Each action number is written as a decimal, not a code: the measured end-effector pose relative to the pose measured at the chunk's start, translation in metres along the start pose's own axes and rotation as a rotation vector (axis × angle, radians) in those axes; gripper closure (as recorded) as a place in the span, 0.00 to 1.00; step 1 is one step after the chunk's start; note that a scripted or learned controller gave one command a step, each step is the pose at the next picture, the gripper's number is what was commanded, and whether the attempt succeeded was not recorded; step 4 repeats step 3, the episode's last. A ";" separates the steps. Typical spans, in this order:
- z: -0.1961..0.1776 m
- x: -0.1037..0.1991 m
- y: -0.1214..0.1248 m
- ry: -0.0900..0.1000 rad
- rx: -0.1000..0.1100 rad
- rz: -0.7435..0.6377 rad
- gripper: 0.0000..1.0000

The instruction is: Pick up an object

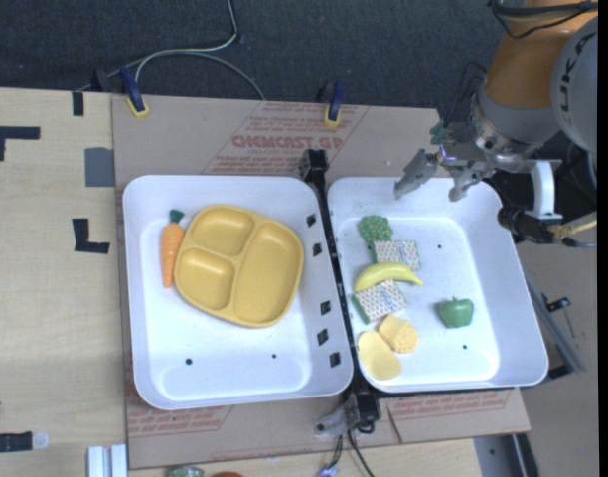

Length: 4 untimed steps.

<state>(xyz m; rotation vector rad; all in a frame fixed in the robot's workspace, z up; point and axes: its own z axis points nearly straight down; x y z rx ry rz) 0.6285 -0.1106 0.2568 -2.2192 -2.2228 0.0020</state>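
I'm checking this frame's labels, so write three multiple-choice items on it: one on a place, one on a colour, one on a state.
1. Where does the carrot lie?
A. in the left bin, beside the yellow plate
B. on the banana
C. outside both bins

2. What colour is the pepper in the right bin?
A. red
B. green
C. purple

3. How is the gripper?
A. shut on the banana
B. open, holding nothing
C. shut on the carrot

Answers: 1 A, the carrot rests against the left edge of the yellow plate; 2 B, it is plainly green; 3 B, its fingers are spread over the right bin's far rim, while the banana lies in the bin.
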 end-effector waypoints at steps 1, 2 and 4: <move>0.089 0.015 0.039 0.001 0.002 0.000 0.00; 0.171 0.013 0.041 -0.001 -0.002 -0.001 0.00; 0.161 0.014 0.041 -0.001 -0.003 -0.002 1.00</move>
